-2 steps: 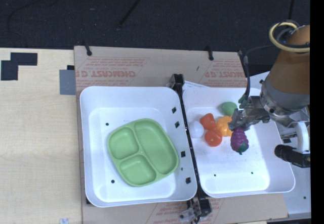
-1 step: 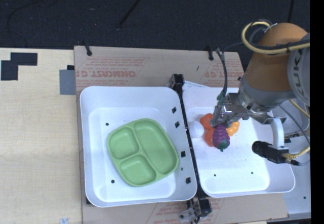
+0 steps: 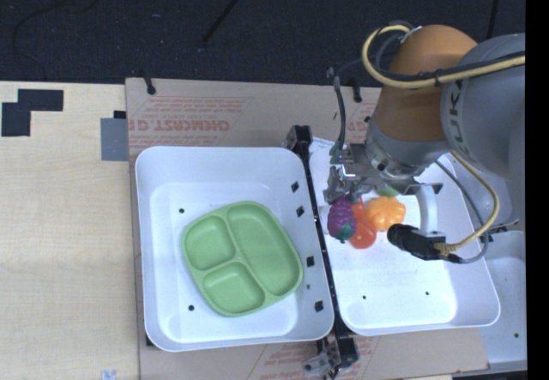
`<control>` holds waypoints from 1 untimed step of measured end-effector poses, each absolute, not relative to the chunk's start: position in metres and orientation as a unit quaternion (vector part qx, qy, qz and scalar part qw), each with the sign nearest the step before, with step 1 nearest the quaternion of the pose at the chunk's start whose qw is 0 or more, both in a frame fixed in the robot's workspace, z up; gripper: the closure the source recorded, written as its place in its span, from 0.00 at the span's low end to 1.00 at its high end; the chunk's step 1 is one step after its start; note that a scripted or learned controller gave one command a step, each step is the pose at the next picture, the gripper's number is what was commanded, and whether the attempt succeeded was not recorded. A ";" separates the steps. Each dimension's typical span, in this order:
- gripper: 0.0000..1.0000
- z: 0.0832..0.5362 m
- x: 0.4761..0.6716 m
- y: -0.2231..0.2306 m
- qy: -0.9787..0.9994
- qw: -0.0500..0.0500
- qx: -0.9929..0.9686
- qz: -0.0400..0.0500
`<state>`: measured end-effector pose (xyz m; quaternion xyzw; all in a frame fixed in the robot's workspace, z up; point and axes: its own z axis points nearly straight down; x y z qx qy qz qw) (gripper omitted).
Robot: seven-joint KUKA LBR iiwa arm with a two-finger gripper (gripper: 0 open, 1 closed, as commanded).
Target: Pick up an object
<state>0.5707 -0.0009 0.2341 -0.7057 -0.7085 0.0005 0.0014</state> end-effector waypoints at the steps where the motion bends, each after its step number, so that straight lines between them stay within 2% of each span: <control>1: 1.00 0.232 0.591 0.058 -0.709 0.001 -0.706 0.000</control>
